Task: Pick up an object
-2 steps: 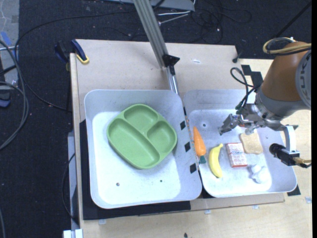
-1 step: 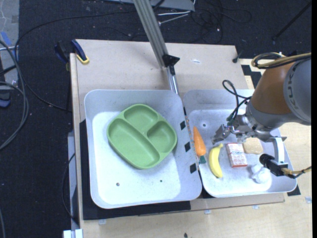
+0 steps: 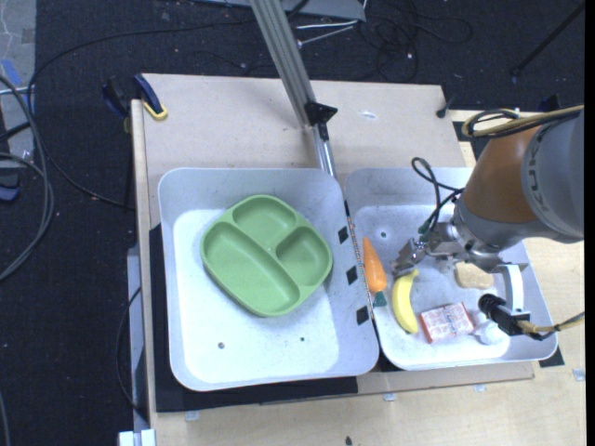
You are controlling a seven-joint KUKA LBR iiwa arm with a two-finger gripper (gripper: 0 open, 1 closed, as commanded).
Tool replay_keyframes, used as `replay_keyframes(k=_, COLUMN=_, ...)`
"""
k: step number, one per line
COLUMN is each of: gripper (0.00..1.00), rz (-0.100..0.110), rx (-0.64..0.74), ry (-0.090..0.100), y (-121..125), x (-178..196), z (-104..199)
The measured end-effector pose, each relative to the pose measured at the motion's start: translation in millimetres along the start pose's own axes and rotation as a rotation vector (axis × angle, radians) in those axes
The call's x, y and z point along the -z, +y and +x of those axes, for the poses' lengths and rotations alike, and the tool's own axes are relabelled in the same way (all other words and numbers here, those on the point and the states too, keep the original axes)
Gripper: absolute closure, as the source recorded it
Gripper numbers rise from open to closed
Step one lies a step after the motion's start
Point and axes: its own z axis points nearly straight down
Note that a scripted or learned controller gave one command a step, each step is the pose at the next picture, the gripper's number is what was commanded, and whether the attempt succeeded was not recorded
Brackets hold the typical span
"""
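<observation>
On the table sit two shallow white bins side by side. The left bin carries a green divided plate lying flat near its middle. In the right bin, an orange carrot lies along the left wall, with a yellow banana just beside it toward the near edge, and a small red-and-white packet to the banana's right. The grey arm with its orange band reaches in from the right, and its end effector hangs low over the right bin, just above the banana's upper end and near the carrot. Whether it is open or closed cannot be told, and nothing can be seen gripped.
</observation>
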Motion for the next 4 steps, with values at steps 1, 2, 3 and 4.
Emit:
replay_keyframes(k=1, gripper=1.00, rz=-0.003, rx=-0.002, ry=-0.001, y=1, x=12, z=-1)
replay_keyframes(k=2, gripper=1.00, rz=-0.001, rx=-0.002, ry=0.000, y=-4, x=60, z=-9)
replay_keyframes(k=3, gripper=1.00, rz=-0.003, rx=0.002, ry=-0.001, y=-2, x=114, z=-9)
replay_keyframes(k=4, gripper=1.00, rz=0.003, rx=0.007, ry=0.003, y=6, x=111, z=49)
